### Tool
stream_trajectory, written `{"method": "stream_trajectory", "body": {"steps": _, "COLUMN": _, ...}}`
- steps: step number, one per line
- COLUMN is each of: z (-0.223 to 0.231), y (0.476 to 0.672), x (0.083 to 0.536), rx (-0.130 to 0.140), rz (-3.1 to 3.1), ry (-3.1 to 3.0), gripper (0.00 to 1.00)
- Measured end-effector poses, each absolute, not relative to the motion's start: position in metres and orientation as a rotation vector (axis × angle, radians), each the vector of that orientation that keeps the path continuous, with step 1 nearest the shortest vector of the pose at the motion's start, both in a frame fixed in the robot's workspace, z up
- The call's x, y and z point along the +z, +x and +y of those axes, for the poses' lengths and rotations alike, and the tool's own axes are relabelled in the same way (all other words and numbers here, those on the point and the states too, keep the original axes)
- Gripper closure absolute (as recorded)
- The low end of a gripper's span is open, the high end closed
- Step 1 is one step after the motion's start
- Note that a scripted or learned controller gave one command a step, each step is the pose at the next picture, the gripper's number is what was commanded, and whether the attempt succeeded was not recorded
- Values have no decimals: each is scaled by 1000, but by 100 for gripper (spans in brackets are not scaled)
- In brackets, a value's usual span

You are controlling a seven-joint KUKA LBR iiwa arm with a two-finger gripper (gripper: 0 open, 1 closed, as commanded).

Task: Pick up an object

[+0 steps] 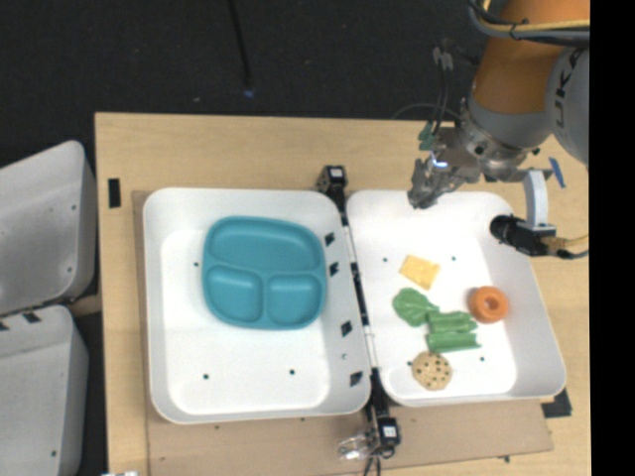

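Observation:
My gripper [424, 194] hangs over the far edge of the right bin [526, 365], with nothing seen between its fingers. Below it in that bin lie a yellow cheese wedge [420, 270], a green leafy piece [412, 304], a green pod-like piece [452, 331], an orange ring [487, 304] and a chocolate-chip cookie [432, 370]. The cheese wedge is the closest of these to the gripper, a clear gap below it.
The left bin [179, 385] holds a teal divided plate [265, 271]. A row of black clips [349, 296] runs along the seam between the bins. Bare white floor lies in the right bin's upper left, under the gripper.

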State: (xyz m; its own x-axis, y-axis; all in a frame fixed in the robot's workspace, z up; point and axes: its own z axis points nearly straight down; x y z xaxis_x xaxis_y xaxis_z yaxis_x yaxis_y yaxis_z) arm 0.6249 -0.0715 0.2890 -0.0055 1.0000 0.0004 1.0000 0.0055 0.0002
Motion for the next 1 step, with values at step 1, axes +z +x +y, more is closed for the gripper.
{"method": "stream_trajectory", "body": {"steps": 1, "z": -20, "y": 613, "x": 281, "rx": 1, "rz": -2227, "ry": -2215, "gripper": 100}}
